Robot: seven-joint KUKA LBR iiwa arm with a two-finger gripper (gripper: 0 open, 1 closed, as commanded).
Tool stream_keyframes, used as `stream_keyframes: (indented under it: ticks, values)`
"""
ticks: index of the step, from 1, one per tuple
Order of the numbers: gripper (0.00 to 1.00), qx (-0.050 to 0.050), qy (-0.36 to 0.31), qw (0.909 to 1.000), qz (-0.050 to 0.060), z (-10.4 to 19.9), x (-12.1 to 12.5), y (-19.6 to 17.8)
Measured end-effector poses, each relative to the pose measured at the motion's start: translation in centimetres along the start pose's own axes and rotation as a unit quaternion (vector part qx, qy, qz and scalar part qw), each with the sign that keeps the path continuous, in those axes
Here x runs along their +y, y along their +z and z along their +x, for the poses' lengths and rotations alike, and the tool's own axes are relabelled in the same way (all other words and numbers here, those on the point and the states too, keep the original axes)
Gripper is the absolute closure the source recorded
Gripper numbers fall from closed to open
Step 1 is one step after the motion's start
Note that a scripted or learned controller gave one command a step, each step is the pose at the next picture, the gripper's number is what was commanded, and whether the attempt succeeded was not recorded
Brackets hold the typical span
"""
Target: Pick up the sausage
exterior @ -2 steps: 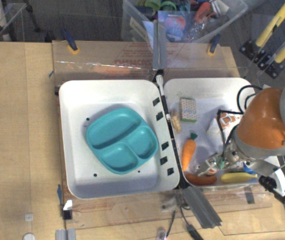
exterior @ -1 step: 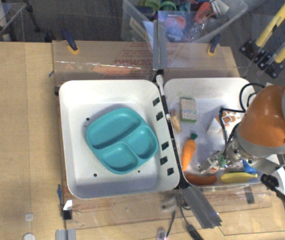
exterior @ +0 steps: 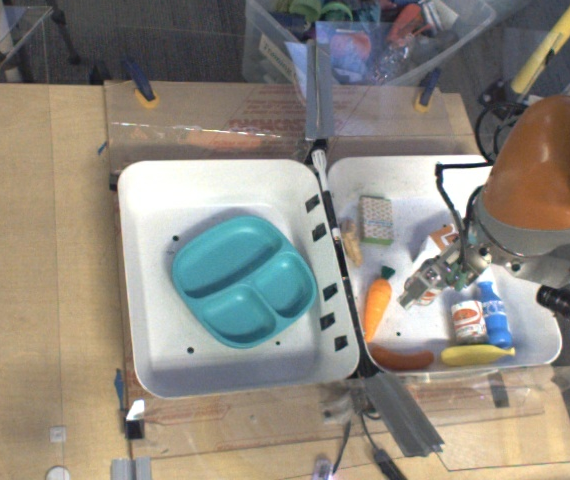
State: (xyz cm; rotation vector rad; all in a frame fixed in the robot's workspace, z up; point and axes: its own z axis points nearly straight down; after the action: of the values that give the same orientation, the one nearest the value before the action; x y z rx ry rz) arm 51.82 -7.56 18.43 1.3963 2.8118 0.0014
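The metal two-finger pincer (exterior: 423, 286) hangs above the long reddish-brown sausage (exterior: 401, 359), just right of the orange carrot (exterior: 375, 307); its finger spread is unclear.

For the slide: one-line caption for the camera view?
Gripper hovers in the right bin above the carrot and sausage; teal divided plate sits in the left bin.
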Motion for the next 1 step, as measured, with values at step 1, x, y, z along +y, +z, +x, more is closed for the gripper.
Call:
stream_keyframes:
  ticks: [1]
  values:
    - [0.00, 0.000, 0.000, 1.0000, 0.000, -0.02, -0.02, 0.00]
